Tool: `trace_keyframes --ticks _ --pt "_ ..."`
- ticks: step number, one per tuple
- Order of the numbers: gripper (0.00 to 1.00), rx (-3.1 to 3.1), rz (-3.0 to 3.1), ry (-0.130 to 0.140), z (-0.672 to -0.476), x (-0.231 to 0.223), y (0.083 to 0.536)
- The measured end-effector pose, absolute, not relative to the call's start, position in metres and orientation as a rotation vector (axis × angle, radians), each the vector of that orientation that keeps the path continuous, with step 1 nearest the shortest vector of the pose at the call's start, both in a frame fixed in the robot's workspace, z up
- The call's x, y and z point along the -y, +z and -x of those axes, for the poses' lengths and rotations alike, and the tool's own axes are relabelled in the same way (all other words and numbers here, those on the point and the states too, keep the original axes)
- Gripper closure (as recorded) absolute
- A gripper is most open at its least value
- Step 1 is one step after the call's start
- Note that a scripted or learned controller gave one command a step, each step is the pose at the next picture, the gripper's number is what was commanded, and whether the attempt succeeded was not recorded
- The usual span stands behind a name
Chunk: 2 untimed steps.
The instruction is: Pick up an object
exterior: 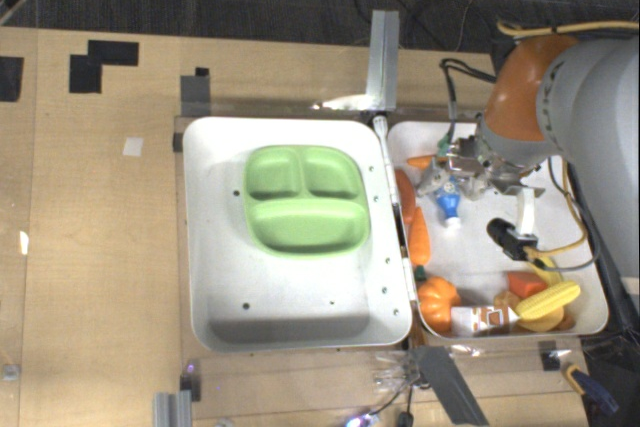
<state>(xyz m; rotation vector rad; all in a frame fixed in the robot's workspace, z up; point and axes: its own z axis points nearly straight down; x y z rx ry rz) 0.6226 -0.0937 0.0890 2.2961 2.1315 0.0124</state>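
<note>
Over the far left part of the right bin [470, 260], the gripper [452, 177] hangs low above the floor of the bin, and from where I stand I cannot tell whether it is spread or pressed together; nothing is plainly caught in it. Just on the near side of it, perhaps touching it, lies the blue bottle [449, 207], which looks to me the likeliest thing to be picked.

I'd judge it light and stiff, hard plastic by the look, smooth enough to slip or roll away if nipped off-centre. The safest hold seems to be across its narrow middle, squarely on both sides, not at the tapered end.

It is small, blue at one end and whitish at the other, roughly bottle-shaped, though it is too small for me to be sure what it is. It sits on bare white floor toward the bin's far left corner, just beside the carrot [419, 237] that lies along the left wall.

A pumpkin [437, 295] sits in the near left corner, a brown bottle [482, 320] against the near wall, a banana [548, 300] toward the near right corner, all well apart from the gripper. A green plate [305, 198] rests in the left bin [215, 245]
</note>
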Motion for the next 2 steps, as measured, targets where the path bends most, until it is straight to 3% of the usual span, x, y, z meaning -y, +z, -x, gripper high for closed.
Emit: trace_keyframes --ticks 1,2 --pt "0.00 -2.017 -2.405 0.005 -0.567 0.107 0.159" --pt "0.00 -2.117 -2.310 0.011 -0.626 0.112 0.089"
